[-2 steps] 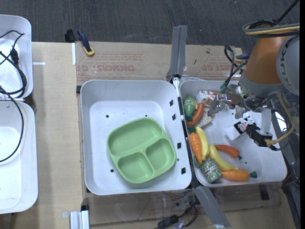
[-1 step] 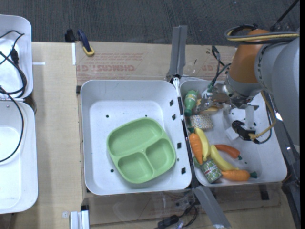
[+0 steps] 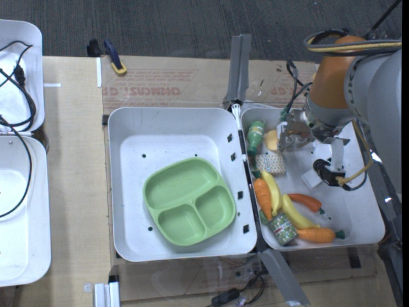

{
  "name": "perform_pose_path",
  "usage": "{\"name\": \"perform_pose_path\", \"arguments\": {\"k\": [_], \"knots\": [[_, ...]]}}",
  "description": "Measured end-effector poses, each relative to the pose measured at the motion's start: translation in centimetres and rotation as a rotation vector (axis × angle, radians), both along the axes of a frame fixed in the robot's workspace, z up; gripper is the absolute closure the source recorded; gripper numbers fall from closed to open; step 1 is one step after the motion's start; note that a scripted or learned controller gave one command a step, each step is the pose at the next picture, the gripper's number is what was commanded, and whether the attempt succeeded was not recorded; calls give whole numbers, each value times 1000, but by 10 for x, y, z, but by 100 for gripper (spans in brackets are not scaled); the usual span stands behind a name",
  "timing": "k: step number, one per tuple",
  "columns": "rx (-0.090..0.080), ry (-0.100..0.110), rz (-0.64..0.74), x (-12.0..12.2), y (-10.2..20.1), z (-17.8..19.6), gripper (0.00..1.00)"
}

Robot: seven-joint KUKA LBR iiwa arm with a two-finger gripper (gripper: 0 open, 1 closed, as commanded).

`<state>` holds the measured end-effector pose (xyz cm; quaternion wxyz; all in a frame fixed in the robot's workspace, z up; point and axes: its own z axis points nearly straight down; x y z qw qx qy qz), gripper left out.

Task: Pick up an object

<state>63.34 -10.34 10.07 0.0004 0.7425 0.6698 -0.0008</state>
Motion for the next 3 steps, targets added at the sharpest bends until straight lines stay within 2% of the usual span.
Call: {"name": "perform_pose_path", "arguments": {"k": [1, 2, 3], "knots": [[0, 0, 0, 0, 0, 0, 0], [15, 31, -8, 21, -14, -5, 0], [16, 30, -20, 21, -22, -5, 0]]}}
